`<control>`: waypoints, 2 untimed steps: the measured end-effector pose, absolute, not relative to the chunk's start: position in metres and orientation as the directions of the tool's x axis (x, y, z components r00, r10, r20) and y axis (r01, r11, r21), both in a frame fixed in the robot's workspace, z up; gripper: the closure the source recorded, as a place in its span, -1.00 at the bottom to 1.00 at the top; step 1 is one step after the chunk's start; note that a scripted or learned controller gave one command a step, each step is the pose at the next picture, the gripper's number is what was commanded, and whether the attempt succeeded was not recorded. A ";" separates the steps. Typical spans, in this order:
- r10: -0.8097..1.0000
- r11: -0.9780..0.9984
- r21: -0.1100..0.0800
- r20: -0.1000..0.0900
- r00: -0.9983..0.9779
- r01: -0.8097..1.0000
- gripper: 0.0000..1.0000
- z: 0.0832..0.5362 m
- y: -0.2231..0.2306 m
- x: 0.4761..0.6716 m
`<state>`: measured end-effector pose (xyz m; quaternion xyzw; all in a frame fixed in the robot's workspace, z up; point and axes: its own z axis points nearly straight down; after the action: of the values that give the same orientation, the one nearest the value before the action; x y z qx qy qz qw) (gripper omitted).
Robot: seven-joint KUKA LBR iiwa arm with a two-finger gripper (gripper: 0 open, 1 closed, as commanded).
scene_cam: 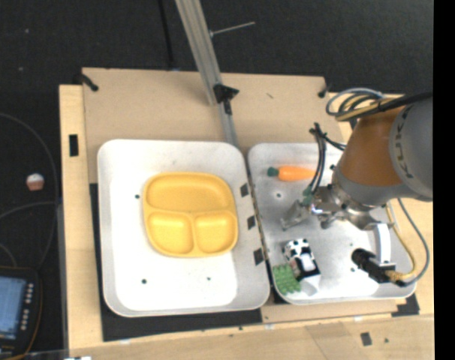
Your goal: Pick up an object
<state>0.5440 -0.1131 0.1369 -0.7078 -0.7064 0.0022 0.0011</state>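
target: carrot lying at the far end of the right bin, near the wall
handling: likely light, stiff, smooth; gripping across mid-body looks best
look: orange, tapered, green stub at left end
pincer: hovering just below carrot, opening unclear
neighbour: black-white toy, nearer edge

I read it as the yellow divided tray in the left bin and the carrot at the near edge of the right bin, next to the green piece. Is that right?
One thing is off. The carrot lies at the far edge of the right bin, not the near edge; the green piece is at the near edge, apart from it. The yellow divided tray is in the left bin, as you say. The camera view shows this.
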 end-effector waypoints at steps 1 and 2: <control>1.000 -0.006 0.004 0.002 0.006 1.000 1.00 0.151 -0.112 0.547; 1.000 -0.005 0.008 -0.001 0.005 1.000 1.00 0.206 -0.122 0.543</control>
<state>0.5434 -0.1219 0.2061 -0.7087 -0.7055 -0.0023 -0.0033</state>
